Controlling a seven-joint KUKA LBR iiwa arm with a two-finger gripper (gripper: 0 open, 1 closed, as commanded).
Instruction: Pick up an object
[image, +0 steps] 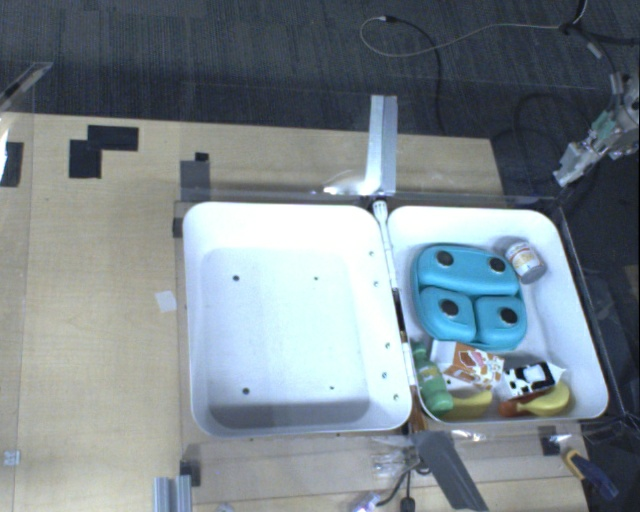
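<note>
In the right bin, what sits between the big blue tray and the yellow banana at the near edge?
In the camera view, a small black-and-white cow toy lies between the blue tray and the banana, beside an orange-and-white packet.

We can read no text, brand or number anywhere. The can (523, 259) in the right bin (570, 250) has a label, but its print is too small and blurred for us to make out. The carton (472, 365) below the blue tray (467, 296) shows coloured print, with no letters we can tell.
</note>
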